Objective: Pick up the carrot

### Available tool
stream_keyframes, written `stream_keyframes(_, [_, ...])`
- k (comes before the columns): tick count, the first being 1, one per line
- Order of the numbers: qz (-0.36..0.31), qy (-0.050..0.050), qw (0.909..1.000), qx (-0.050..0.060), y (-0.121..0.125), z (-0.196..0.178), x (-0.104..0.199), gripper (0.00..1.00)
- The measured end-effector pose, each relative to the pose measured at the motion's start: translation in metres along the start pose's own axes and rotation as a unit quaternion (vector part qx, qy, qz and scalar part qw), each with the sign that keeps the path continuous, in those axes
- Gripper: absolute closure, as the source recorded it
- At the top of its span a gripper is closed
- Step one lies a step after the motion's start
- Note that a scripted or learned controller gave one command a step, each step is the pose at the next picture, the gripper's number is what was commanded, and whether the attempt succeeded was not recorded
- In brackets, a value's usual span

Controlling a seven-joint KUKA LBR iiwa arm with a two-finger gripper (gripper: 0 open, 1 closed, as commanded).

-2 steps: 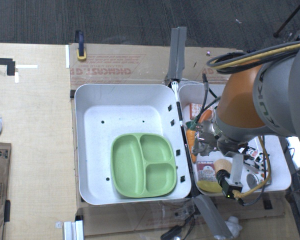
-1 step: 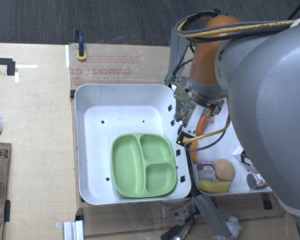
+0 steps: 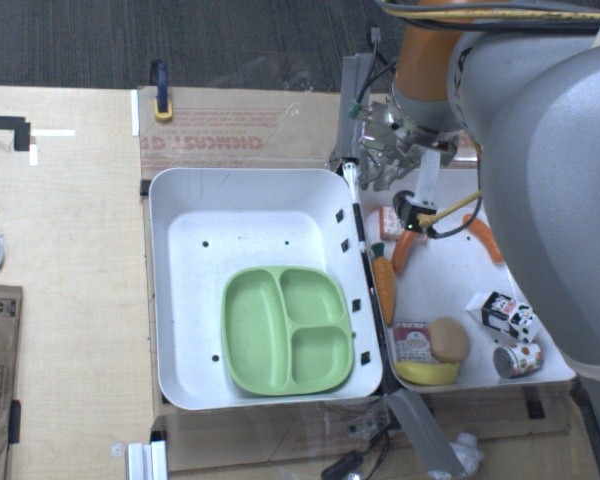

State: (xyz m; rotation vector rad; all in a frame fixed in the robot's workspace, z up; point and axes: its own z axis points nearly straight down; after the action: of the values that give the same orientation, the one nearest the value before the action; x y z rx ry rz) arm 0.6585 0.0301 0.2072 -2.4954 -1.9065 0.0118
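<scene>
The carrot (image 3: 384, 286) is orange with a green top. It lies lengthwise along the left wall of the right bin (image 3: 450, 268), close to the divider between the bins. My gripper (image 3: 377, 171) hangs over the far left corner of the right bin, well behind the carrot and apart from it. Nothing shows between its tips.
A green divided plate (image 3: 286, 328) sits in the left bin (image 3: 180, 268). The right bin also holds a red-orange stick (image 3: 405, 249), another orange piece (image 3: 486, 240), a red-labelled packet (image 3: 412, 344), a bun (image 3: 448, 339), a banana (image 3: 427, 373), a black-and-white carton (image 3: 507, 315) and a can (image 3: 518, 360).
</scene>
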Motion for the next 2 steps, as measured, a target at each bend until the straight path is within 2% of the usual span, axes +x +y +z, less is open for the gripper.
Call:
stream_keyframes(1, [-0.238, 0.000, 0.9713, -0.001, -0.017, 0.018, 0.039, 1.00])
stream_keyframes(2, [-0.331, 0.001, 0.9435, -0.002, -0.021, 0.117, 0.083, 1.00])
